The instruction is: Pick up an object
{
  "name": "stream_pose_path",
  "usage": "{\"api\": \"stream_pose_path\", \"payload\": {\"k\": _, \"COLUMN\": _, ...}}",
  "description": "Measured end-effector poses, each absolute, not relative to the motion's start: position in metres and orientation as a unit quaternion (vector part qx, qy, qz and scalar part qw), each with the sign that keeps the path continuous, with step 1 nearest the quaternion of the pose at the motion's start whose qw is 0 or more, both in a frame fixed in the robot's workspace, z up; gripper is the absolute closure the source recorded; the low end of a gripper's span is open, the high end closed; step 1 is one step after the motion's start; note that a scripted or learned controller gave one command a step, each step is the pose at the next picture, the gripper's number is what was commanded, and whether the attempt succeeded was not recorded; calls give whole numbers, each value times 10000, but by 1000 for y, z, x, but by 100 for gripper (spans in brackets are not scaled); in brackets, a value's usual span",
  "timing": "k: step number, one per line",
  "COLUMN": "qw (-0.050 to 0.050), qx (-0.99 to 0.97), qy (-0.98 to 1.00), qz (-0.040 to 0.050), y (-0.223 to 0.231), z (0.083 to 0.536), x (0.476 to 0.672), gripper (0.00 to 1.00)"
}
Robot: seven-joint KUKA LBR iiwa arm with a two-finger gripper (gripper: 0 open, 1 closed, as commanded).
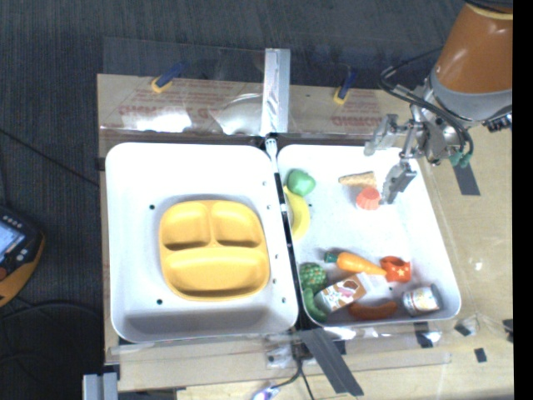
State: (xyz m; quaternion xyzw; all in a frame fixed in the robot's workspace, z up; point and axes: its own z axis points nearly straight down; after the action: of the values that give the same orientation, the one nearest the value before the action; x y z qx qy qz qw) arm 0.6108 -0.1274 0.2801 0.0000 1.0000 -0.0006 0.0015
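My gripper [388, 160] hangs over the upper right part of the right bin [440, 248], below the orange-banded wrist. Its fingers [398, 182] stand open with nothing between them. Just left of the lower finger lie a tan bread slice [356, 177] and a small red-orange piece [367, 198]. A green round fruit [300, 182] and a banana [298, 213] sit along the bin's left wall. Near the front lie a carrot [360, 262], a red pepper [397, 267], a green vegetable [311, 277], a printed carton [341, 293], a brown sausage [374, 310] and a small can [420, 300].
The left bin [133, 182] holds a yellow divided plate [215, 248]. A metal divider post [276, 82] stands behind the two bins. Cables run from the wrist across the bench at the upper right.
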Motion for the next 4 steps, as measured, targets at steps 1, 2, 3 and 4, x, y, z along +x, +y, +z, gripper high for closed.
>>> {"api": "stream_pose_path", "payload": {"k": 1, "qw": -9, "qx": 685, "qy": 9976, "qz": -5, "y": -156, "z": 163, "x": 497, "gripper": 0}}
{"api": "stream_pose_path", "payload": {"k": 2, "qw": 97, "qx": -247, "qy": 9996, "qz": -41, "y": -122, "z": 101, "x": 492, "gripper": 0}}
{"api": "stream_pose_path", "payload": {"k": 3, "qw": 124, "qx": -321, "qy": 9994, "qz": -66, "y": -120, "z": 98, "x": 494, "gripper": 0}}
{"api": "stream_pose_path", "payload": {"k": 4, "qw": 117, "qx": -136, "qy": 9998, "qz": -57, "y": -110, "z": 97, "x": 496, "gripper": 0}}
